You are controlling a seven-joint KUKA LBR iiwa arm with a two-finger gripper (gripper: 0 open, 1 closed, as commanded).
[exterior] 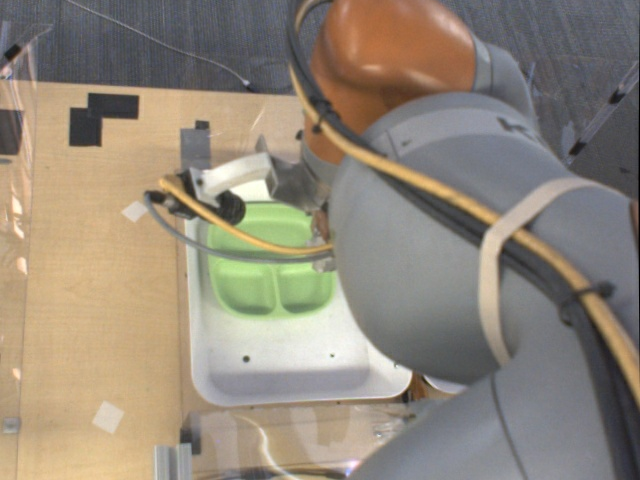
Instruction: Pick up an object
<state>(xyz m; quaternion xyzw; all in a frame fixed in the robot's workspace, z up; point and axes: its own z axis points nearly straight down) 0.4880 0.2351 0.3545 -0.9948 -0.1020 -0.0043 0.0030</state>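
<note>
Wooden bench [90, 298], green tray [262, 268] against white bin's [280, 368] left wall.

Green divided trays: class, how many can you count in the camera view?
1. The green divided tray lies in the white bin, towards its far end, partly under the arm. The arm covers much of the bench, so more could be hidden.

table [90, 298]: light wood | black patches [100, 116]: on table, far-left of bin | white bin [280, 368]: on table | grey floor [150, 18]: beyond table
</note>
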